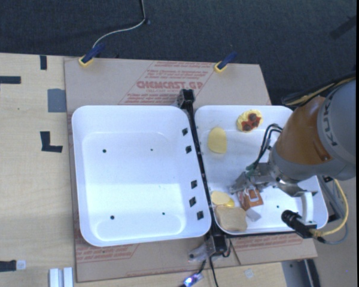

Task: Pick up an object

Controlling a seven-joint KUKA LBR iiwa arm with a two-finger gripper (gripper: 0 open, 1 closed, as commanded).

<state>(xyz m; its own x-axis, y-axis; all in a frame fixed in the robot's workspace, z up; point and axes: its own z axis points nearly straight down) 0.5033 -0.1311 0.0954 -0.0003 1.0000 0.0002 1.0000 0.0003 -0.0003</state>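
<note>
The gripper point(246, 187), its state impossible to tell, sits low in the right bin point(299, 113) over a small brown object point(251, 200), crowded by a tan piece point(231, 219) and yellow piece point(221, 198) nearer left.

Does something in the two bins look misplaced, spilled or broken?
Nothing stands out. The yellow piece, the small pizza toy and the tan and yellow items near the front all lie loose inside the right bin, near the gripper.

Gripper point(246, 187) low in the right bin point(287, 113)
A brown packet point(252, 200) lies at its 5 o'clock; a yellow piece point(217, 140) at 11.
</note>
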